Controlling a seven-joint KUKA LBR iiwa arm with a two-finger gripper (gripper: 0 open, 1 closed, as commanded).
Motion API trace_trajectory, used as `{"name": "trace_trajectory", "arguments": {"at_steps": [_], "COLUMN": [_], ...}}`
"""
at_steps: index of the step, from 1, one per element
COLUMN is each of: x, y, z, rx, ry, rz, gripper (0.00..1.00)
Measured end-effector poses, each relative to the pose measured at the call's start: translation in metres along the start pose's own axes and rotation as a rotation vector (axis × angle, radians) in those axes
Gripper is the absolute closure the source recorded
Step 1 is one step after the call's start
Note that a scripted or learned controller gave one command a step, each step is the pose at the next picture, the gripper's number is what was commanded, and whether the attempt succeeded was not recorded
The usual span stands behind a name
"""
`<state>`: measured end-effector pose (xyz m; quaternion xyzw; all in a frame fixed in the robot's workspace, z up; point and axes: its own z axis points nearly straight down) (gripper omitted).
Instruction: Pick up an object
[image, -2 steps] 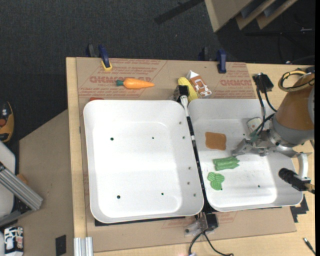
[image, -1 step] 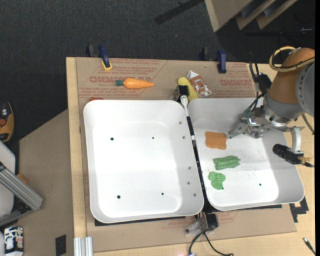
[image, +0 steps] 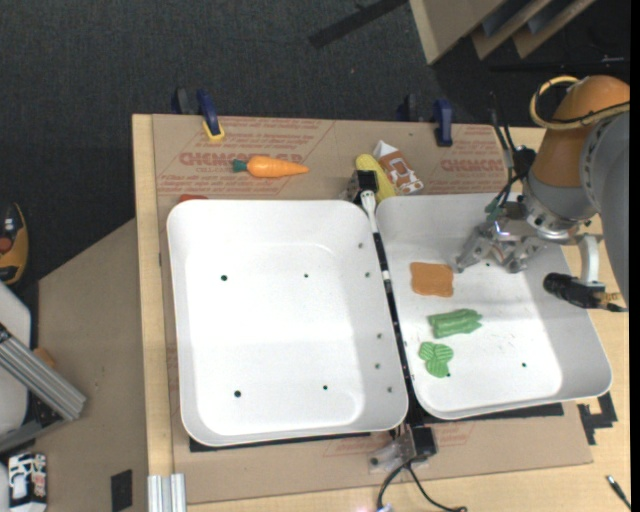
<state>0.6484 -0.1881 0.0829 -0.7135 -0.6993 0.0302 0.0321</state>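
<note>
Reaching in from the right, the grey arm with the orange band (image: 590, 110) hangs its metal two-finger tool (image: 478, 252) low over the right shallow white plastic bin (image: 560, 350); whether the tool is clenched or released cannot be told. Red printing runs along the far edge of the brown cardboard-covered surface (image: 150, 300), but the letters are too faint to read with certainty. Just below and left of the tool tip lies a flat orange-brown bread-like piece (image: 432, 279), near it but apart, with nothing visibly between the tool's fingers. Below that sits a dark green oblong plastic vegetable (image: 455, 322), its long axis running left to right, and just beneath it a lighter green leafy toy piece (image: 436, 357). The left shallow white plastic bin (image: 190, 300) stands side by side with the right one. Beyond the bins, an orange toy carrot (image: 272, 168) lies on the surface, its narrow end pointing right
</note>
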Motion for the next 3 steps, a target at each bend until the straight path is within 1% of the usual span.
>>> {"name": "trace_trajectory", "arguments": {"at_steps": [1,2,3], "x": [0.075,0.072,0.142], "y": [0.017,0.017,-0.032], "z": [-0.005,-0.016,-0.105], "rx": [-0.088,-0.092,-0.092], "ry": [-0.002,-0.004,-0.001], "rz": [-0.026,-0.022,-0.027], "gripper": [0.0,1.0,1.0]}}
